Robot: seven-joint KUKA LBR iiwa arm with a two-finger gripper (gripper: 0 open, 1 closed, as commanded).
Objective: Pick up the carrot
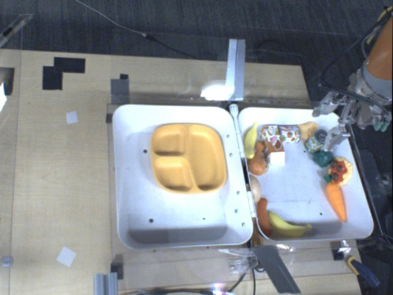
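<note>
The long orange carrot (335, 201) lies near the right wall of the right white bin (307, 177). To its left, the bin floor is bare as far as the curved yellow banana (287, 225) by the front wall. Directly behind the carrot, touching its top, sits a small red and green toy (337, 169), blocking that side. The bin's right wall crowds the carrot's other flank.

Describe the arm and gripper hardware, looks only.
The arm at the right edge is grey with an orange band above the wrist. Below it sits a boxy grey metal gripper with slim, pale fingers. Dark cables run beside the wrist. No markings are legible.
</note>
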